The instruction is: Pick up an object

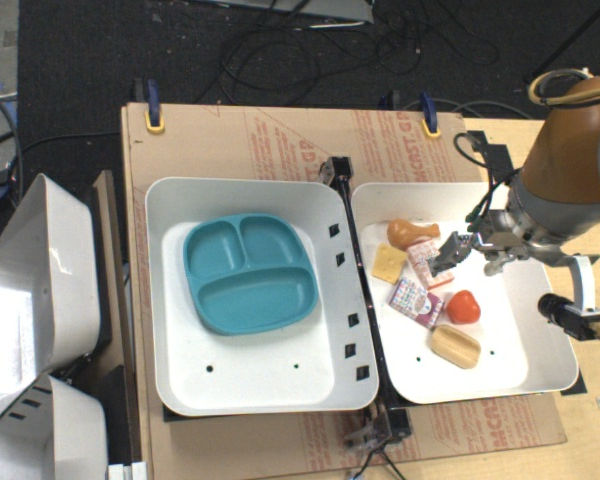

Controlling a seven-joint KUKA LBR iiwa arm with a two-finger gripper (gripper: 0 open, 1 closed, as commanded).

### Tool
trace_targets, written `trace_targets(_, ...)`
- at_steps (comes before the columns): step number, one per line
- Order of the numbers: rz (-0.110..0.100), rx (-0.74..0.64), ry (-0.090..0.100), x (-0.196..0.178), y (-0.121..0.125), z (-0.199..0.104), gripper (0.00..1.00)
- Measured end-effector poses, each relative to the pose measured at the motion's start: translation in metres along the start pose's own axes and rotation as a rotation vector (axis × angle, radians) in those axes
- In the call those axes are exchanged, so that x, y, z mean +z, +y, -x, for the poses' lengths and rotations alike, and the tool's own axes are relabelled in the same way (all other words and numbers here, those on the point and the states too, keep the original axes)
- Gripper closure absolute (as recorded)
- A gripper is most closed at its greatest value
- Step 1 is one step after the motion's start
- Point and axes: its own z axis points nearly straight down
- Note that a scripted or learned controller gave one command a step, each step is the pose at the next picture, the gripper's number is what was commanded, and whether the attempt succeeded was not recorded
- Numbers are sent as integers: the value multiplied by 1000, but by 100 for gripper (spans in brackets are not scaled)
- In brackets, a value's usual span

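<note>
The right bin [540,368] holds several small items. An orange drumstick-shaped piece [412,232] lies at the back left, with a yellow wedge [387,264] in front of it. Beside the wedge is a pink-and-white packet [423,266], and a second pink packet [416,301] lies closer to the front. A red tomato-like ball [463,307] and a tan bun [455,346] sit toward the front. My gripper [450,253] hangs low over the right edge of the upper pink packet, reaching in from the right. I see nothing lifted in it.
The left bin [180,368] carries a teal divided plate [250,273]. A black divider with clips [352,268] runs between the bins. The arm's grey wrist and orange band [570,158] stand over the right bin's back right corner.
</note>
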Motion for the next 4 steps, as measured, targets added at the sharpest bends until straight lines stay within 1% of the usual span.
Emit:
trace_targets(1, 13, -2, -2, -6, 3, 0, 0)
trace_targets(2, 7, -1, -1, 56, 4, -7, 0)
trace_targets(3, 15, 1, -1, 107, 6, -7, 0)
trace_targets(4, 23, 1, -4, 92, 8, -6, 100)
